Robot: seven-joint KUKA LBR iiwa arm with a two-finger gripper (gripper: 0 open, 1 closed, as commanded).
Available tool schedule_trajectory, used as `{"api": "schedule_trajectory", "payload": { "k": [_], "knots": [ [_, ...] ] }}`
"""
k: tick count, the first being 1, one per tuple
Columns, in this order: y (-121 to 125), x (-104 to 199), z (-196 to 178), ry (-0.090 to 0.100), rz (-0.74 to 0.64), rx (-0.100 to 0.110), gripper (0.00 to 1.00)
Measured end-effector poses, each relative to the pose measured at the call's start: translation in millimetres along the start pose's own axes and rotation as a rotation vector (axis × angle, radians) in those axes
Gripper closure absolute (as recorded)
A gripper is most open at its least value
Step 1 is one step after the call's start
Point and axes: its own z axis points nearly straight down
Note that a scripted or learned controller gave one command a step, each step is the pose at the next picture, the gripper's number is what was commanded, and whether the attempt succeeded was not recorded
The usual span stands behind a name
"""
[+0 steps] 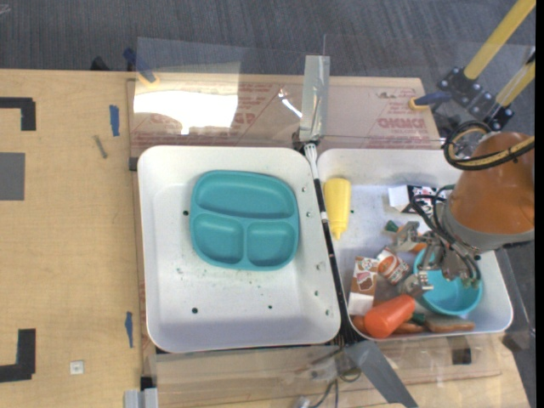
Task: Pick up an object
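Note:
My gripper (pixel 432 266) reaches down into the right bin (pixel 501 313), under the arm's orange band (pixel 493 198). It hangs over a cluster of small items, just left of a teal bowl (pixel 455 296). An orange carrot-like toy (pixel 389 314) lies at the bin's front. A small red-and-white packet (pixel 367 274) and a round brown-and-white piece (pixel 391 266) lie left of the gripper. A yellow oblong toy (pixel 337 204) rests against the bin's left wall. The arm hides the bin's far right part.
The left bin (pixel 170 313) holds a teal divided plate (pixel 245 219). A black-and-white packet (pixel 421 195) lies at the back of the right bin. A clear divider post (pixel 314 100) stands behind the two bins. The wooden bench (pixel 59 253) stretches off to the left.

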Motion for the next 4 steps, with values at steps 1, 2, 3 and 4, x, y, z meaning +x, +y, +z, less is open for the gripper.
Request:
{"api": "schedule_trajectory", "payload": {
  "k": [1, 2, 3, 4],
  "knots": [
    [-21.5, 4.4, 0.6, 0.004, 0.035, -0.025, 0.00],
    [46.6, -45.7, 1.7, 0.006, -0.063, -0.007, 0.00],
    [-1.9, -64.3, 3.1, 0.008, 0.000, -0.003, 0.00],
    [-1.7, -27.9, 2.0, 0.011, 0.038, -0.004, 0.00]
  ]
}}
